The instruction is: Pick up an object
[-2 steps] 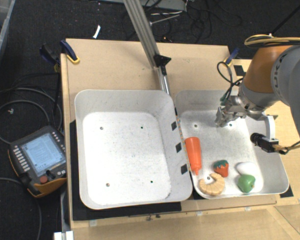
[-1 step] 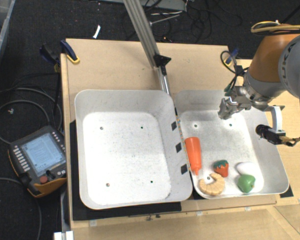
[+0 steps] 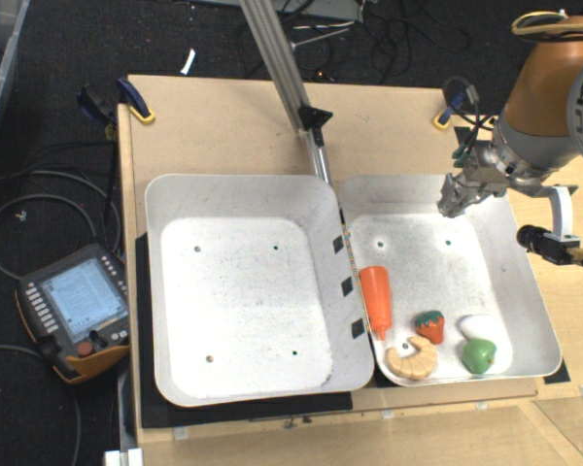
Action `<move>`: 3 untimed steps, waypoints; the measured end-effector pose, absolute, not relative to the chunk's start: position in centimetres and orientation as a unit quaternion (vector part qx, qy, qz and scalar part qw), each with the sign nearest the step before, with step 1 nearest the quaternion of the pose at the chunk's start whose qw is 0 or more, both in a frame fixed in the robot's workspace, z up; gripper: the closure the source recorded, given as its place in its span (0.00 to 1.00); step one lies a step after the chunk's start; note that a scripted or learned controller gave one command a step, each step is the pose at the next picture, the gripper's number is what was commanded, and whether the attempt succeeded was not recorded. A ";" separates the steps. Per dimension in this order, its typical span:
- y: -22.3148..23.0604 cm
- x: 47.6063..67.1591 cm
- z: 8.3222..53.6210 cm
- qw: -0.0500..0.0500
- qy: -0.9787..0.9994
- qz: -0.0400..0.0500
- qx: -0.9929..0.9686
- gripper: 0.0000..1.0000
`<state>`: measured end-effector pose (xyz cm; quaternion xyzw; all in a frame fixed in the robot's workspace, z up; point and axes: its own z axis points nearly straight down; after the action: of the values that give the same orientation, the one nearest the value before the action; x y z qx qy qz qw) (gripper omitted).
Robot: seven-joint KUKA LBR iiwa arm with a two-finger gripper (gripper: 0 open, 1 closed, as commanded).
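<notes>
In the right bin [image 3: 423, 265] lie several toys: an orange carrot [image 3: 375, 298] along the left wall, a red strawberry-like piece [image 3: 429, 325], a tan cookie ring [image 3: 412, 360], a green piece [image 3: 478, 355] and a white piece [image 3: 478, 327] near the front. My gripper [image 3: 454, 200] hangs over the bin's far right corner, well behind the toys, with nothing seen under it.
The left bin [image 3: 238, 284] sits beside the right one, with black clips along the shared wall. A metal pole [image 3: 277, 51] slants down to the bins' back edge. Clamps stand at the bench's far corners. A teach pendant [image 3: 73, 309] lies at the left.
</notes>
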<state>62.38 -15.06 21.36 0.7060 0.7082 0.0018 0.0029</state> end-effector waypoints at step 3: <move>-3.9 62.2 22.2 -0.001 0.710 0.000 0.704 1.00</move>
<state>62.17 -3.91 22.19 0.7041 0.7101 0.0003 -0.0012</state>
